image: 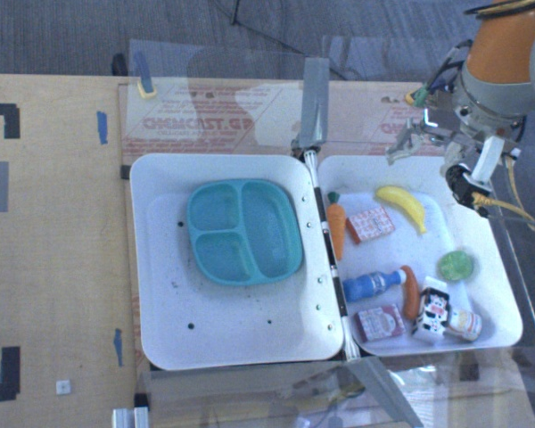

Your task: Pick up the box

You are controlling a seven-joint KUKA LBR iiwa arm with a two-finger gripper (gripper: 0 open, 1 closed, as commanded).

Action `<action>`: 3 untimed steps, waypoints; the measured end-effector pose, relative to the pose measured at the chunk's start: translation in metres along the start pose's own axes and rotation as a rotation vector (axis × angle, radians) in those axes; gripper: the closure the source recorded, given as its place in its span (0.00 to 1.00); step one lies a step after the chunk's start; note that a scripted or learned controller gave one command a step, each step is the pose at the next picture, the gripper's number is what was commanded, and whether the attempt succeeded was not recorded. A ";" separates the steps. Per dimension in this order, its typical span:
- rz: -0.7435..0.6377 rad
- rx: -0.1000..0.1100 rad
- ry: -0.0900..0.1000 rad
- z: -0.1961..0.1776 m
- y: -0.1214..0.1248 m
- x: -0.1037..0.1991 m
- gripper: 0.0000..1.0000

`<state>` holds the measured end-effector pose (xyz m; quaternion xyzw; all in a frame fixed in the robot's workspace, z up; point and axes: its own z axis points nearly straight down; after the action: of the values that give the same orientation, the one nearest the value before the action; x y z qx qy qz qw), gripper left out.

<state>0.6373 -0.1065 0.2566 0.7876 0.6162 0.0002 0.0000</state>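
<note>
Box, red and white, lay flat in the back-left part of the right bin, just beside a carrot that ran along the bin's left wall.

On the left, the tabletop lay bare, and the left bin held a teal divided plate with open floor all round it. In the right bin, open floor lay in front of the box. Nearer the front edge were a blue bottle and a pink packet. A banana lay near the box's right side, apart from it. Farther right, an orange sausage touched a cow-patterned carton, which partly hid a small jar; a green disc sat alone.

The gripper hung over the bin's back rim, well apart from the box, holding nothing; whether it was open or closed could not be told.
</note>
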 end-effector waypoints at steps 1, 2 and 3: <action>0.122 0.001 0.000 0.107 -0.052 -0.014 0.00; 0.091 -0.008 0.003 0.168 -0.103 -0.017 0.00; 0.206 -0.006 0.000 0.169 -0.016 -0.013 0.00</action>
<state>0.6187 -0.1155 0.0877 0.8467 0.5321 0.0023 0.0024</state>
